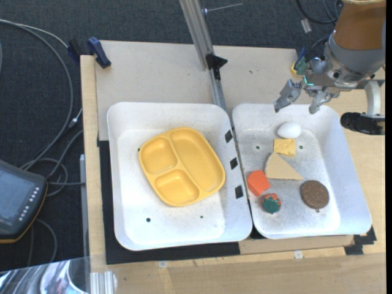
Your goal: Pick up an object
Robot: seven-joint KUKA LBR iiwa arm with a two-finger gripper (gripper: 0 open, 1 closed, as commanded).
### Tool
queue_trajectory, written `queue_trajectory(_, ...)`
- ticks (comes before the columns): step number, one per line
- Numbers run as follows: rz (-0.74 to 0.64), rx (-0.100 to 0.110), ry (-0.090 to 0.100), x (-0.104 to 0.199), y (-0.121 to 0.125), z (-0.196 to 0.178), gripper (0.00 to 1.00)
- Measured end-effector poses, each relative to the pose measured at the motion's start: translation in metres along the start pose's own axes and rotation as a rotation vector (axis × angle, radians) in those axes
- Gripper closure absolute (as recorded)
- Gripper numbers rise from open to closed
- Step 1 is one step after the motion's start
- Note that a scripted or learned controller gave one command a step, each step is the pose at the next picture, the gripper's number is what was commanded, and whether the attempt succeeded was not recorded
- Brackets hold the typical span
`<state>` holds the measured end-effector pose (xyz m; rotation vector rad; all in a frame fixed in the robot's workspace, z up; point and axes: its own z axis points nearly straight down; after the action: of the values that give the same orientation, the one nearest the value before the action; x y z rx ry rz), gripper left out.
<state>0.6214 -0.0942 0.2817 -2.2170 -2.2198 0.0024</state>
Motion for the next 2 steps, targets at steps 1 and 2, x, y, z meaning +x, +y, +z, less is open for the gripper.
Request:
queue_trajectory(1,0.0,0.0,0.0,0.0,0.0,0.0,0.0)
queue_trajectory(2,0.001,0.004,-0.001,-0.002,0.009,0.049,0.0)
